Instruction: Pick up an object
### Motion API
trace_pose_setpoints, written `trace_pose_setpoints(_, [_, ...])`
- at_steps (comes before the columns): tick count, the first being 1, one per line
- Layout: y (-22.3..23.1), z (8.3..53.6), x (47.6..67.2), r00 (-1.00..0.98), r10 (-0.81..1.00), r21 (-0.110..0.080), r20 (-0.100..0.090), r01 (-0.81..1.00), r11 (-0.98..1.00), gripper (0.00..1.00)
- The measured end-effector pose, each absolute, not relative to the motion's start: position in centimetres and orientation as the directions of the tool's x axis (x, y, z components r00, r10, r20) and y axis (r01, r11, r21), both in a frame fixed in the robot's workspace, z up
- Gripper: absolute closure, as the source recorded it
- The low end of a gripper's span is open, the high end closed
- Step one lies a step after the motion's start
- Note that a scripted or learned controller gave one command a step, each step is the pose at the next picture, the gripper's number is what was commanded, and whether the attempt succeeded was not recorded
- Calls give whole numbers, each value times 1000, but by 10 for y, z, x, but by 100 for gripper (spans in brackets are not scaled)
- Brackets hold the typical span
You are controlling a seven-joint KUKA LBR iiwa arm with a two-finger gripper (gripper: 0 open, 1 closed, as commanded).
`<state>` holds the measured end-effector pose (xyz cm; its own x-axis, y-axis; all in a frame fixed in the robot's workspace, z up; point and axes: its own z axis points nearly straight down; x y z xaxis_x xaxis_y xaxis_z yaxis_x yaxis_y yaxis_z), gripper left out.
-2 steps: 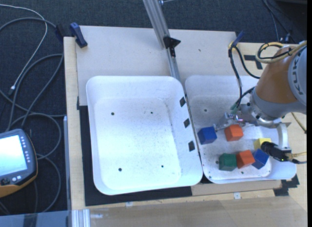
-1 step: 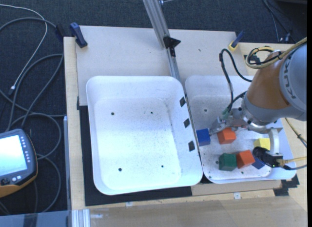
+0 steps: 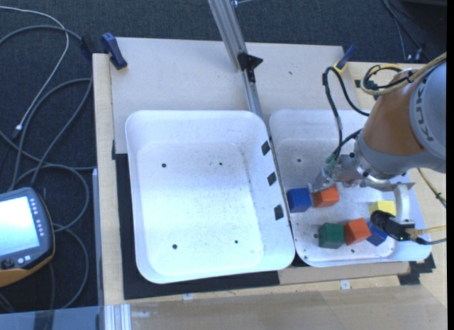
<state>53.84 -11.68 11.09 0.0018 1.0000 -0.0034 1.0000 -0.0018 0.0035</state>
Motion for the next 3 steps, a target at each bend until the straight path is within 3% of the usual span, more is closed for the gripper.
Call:
trace_pose_setpoints(1, [-128,100,549,0,1000,0,0,1000,0,100])
trace_pose_setpoints(2, [-26,204,552,-10,1000,9,4,1000,10,100])
trace_pose_setpoints(3, [45,230,525,-10,1000,1,5,1000,10,100])
